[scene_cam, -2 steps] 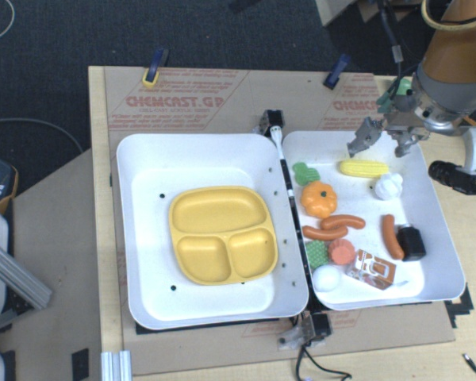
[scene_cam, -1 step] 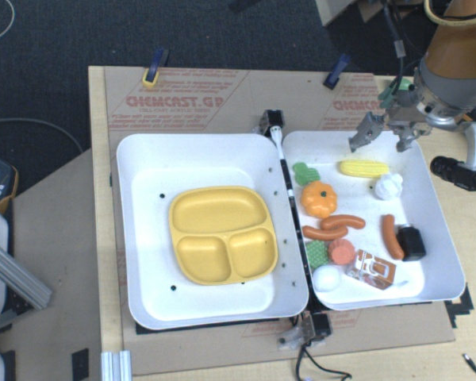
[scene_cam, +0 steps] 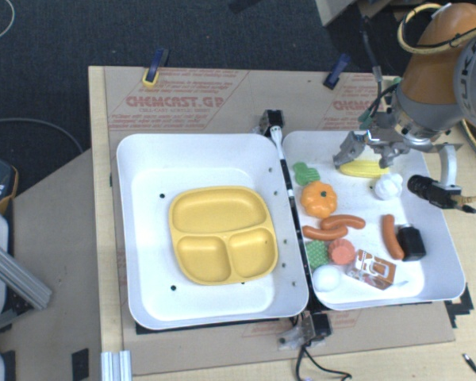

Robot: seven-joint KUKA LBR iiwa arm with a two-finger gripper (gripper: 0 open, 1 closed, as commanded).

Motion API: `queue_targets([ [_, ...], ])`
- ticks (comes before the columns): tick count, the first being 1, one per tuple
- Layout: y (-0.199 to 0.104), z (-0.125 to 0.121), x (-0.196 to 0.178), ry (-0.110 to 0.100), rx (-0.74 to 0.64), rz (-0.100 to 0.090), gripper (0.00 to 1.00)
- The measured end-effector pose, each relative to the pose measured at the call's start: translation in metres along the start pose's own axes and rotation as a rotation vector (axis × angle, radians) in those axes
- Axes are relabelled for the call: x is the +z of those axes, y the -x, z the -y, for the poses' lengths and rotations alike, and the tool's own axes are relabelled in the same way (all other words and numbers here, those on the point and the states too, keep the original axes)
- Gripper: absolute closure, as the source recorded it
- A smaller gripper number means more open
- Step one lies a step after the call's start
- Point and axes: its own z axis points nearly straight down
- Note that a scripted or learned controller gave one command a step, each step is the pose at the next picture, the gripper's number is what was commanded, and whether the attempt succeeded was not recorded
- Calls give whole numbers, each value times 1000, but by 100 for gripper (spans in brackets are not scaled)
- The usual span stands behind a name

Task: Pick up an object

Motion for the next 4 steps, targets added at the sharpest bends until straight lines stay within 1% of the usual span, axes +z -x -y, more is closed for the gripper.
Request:
queue_targets([
  [1,0,8,47,0,1,0,0],
  [2,-1,9,96,2,0,1,0],
  [3,0,7,82,9,2,2,100],
  [4,-3,6,18,16,-1,4,100],
])
